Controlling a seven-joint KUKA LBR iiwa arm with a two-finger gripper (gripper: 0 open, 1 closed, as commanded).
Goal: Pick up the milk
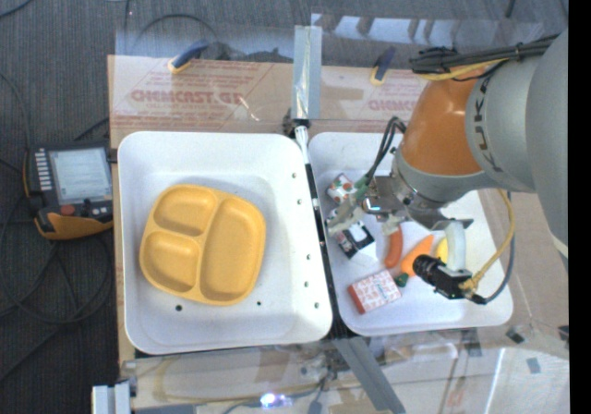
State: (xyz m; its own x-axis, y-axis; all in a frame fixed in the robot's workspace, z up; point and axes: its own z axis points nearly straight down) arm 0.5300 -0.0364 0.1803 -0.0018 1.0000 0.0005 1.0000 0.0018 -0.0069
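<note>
Yellow tray (203, 243) lies in the left bin (138, 310). In the right bin (494, 310), the tool (355, 218) hangs low over clutter; whether it is apart or together cannot be told. The milk (375, 292), a small carton, lies just beside it, nearer the front. A good grasp likely means centring over the carton, clear of the carrot (394, 247).

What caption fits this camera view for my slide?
Grey-and-orange arm reaching over the right bin of small items; yellow tray in the left bin.

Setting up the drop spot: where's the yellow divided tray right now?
In the camera view, the yellow divided tray lies in the left white bin, slightly left of its middle, across the divider from the arm's bin.
</note>
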